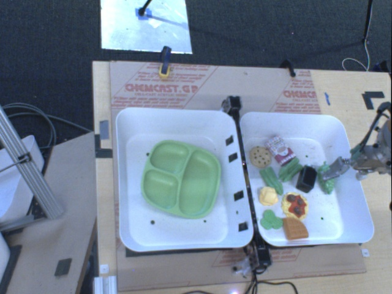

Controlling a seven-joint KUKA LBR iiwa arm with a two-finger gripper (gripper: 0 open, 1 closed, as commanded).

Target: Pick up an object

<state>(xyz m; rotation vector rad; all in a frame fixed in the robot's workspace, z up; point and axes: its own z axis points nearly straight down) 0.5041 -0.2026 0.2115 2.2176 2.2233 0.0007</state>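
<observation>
The right bin (350, 228) holds several toy foods: a cookie (260, 157), a red and white packet (280, 150), green pods (289, 169), a black block (306, 178), a yellow piece (267, 195), a pizza slice (295, 204), a green leafy piece (270, 220) and an orange toast (295, 229). My gripper (335, 167) reaches in over the bin's right side, just right of the black block. A small green piece (327, 185) lies directly below and beside its tip. I see nothing held in it.
The left bin (131, 164) carries a green divided plate (181, 178). A black divider with clips (239, 164) runs between the bins. The arm's wrist (373, 158) hangs over the right bin's right rim.
</observation>
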